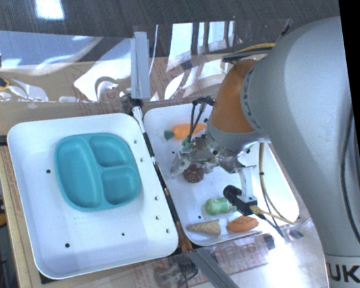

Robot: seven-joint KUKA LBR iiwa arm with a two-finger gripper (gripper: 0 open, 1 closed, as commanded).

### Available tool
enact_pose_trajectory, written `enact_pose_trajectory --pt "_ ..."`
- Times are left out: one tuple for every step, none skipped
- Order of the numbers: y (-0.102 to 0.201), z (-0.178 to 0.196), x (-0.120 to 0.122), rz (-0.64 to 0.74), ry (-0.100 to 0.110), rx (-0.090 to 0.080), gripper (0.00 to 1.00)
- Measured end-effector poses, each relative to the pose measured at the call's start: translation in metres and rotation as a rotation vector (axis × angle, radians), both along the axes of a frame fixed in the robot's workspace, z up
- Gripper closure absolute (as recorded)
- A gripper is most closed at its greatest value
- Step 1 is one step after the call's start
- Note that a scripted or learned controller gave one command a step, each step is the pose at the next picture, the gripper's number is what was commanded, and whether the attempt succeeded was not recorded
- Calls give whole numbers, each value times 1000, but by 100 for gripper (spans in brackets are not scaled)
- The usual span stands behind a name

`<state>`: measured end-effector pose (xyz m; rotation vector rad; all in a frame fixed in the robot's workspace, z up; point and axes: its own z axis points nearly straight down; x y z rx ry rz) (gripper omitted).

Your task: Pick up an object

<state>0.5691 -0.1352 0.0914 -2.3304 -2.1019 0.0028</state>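
Gripper [192,160] sits low in the right bin [276,186], directly over a dark round object [193,174], jaw state not discernible, with carrot [182,131] behind it and green piece [216,205] nearer the front rim.

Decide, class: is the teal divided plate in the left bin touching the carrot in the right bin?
Apart. The camera view shows the teal plate lying in the left bin, while the carrot lies in the right bin, with both bins' rims between them.

Bright overhead light, glare on clear panels.
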Motion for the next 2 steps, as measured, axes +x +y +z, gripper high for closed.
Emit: enact_pose_trajectory --pt "2 9 0 8 3 3 100" --pt "34 147 12 164 -2 0 100"
